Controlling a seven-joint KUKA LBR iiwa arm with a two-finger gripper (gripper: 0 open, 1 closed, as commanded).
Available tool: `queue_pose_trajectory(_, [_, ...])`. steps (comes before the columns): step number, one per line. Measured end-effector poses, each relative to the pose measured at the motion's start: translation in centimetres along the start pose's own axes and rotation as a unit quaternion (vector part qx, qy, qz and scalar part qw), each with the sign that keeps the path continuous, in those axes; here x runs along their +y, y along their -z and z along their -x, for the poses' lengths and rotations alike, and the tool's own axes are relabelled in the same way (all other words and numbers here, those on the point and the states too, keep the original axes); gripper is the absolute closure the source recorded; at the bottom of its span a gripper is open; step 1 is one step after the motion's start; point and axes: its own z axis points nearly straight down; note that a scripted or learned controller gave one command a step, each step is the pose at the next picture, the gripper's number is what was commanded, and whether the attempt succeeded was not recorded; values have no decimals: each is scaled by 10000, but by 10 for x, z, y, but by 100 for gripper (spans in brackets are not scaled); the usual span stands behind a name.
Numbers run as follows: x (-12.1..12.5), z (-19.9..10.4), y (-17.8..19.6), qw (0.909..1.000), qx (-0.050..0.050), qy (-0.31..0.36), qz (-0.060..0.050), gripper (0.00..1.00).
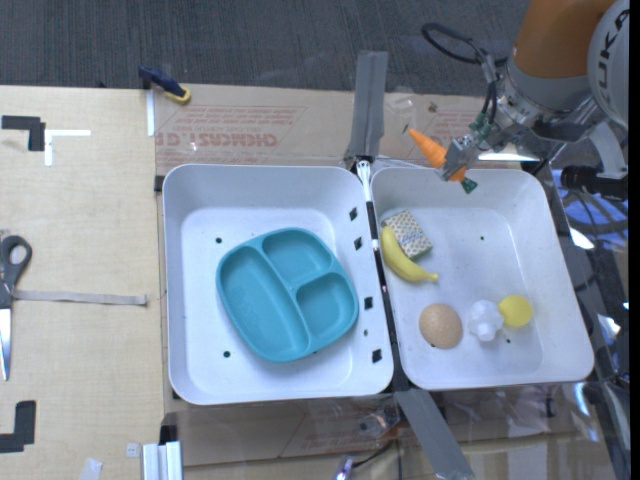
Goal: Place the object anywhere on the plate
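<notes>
Carrot [430, 148] at fingers' [462, 162] tips, above right bin's [530, 268] rim

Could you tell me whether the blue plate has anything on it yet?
Empty. All three compartments of the plate show bare blue; the banana and egg lie in the other bin.

Dark grey carpet [200, 18] is showing beyond the cardboard-covered bench [80, 218], where scissors [10, 268] are lying at the left.
</notes>
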Motion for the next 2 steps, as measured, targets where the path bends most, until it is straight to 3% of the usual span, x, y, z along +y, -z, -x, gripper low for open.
queue_pose_trajectory(1, [-44,-67,-56,9952,16,-974,-13,100])
queue_pose_trajectory(2, [-9,-122,-61,9998,14,-214,-9,100])
